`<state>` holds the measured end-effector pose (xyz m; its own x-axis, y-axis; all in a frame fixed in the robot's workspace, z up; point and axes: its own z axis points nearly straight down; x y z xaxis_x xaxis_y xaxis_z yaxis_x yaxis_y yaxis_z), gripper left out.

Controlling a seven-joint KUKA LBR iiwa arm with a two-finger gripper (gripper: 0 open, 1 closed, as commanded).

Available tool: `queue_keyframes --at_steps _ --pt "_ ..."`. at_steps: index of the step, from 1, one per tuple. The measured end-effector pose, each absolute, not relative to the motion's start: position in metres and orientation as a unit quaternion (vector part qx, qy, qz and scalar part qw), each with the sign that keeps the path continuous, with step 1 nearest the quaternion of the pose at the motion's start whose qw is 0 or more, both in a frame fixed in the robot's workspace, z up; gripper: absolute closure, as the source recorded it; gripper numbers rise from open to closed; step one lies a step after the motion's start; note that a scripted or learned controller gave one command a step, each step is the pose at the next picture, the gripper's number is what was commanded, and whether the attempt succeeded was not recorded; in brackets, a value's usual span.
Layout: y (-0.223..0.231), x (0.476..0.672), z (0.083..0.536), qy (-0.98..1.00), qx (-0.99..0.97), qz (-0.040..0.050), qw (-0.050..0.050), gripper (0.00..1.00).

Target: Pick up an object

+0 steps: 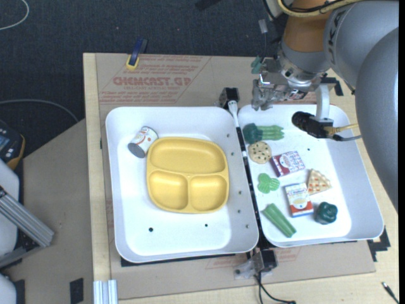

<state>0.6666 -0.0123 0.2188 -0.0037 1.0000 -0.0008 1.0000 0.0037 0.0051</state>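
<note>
The robot's hand (263, 101) hangs over the far left corner of the right bin (361, 189), its tip low against the rim; the slanted view does not settle whether it is wide or narrow. The grey arm (354, 37) with its orange band runs off the picture's top and right edges. Just below the hand, a green toy vegetable (262, 132) lies along the bin's left wall, too small to identify, with a cookie (259, 151) next to it. Toward the bin's middle sit a red-and-white box (288, 163) and a pizza slice (317, 182). A pale green piece (267, 183), of unclear shape, lies near the left wall. Along the near edge are a second small box (297, 199), a dark green pepper (326, 213) and a long green stick (278, 220). In the left bin (120, 189), a yellow divided plate (187, 173) fills the centre, and a small can (142, 142) lies tipped at its far left corner. A blue-and-yellow clip (135, 54) rests on the desk's (101, 81) far edge.
</note>
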Motion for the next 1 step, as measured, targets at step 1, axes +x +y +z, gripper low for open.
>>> queue_keyframes --at_steps 1 --pt "-0.0236 0.6689 0.2162 0.707 0.707 0.0006 0.002 1.00"
